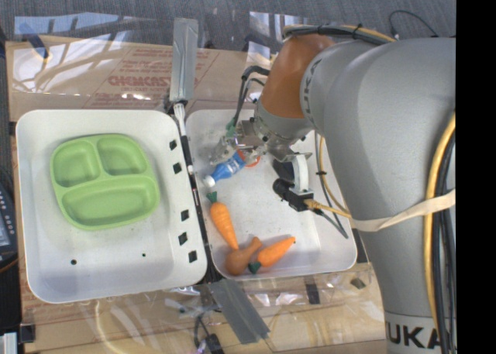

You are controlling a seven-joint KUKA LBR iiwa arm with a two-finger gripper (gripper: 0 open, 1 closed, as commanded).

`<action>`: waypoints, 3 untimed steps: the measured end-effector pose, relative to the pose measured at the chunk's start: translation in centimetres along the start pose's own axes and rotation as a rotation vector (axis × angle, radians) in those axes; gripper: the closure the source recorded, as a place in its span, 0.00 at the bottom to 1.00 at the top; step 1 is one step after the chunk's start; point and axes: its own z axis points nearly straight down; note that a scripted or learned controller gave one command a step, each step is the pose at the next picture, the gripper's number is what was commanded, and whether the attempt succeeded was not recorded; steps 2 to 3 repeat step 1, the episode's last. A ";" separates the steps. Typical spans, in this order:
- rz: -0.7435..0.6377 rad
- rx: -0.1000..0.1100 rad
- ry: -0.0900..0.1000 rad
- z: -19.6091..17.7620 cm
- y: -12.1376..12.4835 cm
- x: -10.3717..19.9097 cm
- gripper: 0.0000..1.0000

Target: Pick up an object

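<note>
From the camera view above the worktop (93, 81), two shallow white bins sit side by side. The left bin (46, 267) holds a green divided plate (105, 180) with three compartments, lying flat toward the bin's upper left. The right bin (329, 248) holds the loose things. A small bottle (226, 170) with a blue body and a white cap lies on its side near the bin's upper left, its cap pointing toward the divider between the bins. Below it an orange carrot (223, 223) lies lengthwise with its green end uppermost. Near the bin's lower edge a second carrot (276, 252) lies slanted, touching a brown drumstick-shaped piece (242, 256) on its left.

The grey arm (387, 128) with its orange band (287, 77) reaches in from the right and bends down over the right bin. The tool (246, 143) sits low at the upper end of the bottle, just beside or touching it; I cannot tell whether it is open or closed, or whether it grips anything.
</note>
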 end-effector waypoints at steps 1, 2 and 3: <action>0.067 -0.002 0.000 -10.3 -2.2 0.1 1.00; 0.067 -0.002 0.000 -10.3 -2.2 0.1 1.00; 0.067 -0.002 0.000 -10.3 -2.2 0.1 1.00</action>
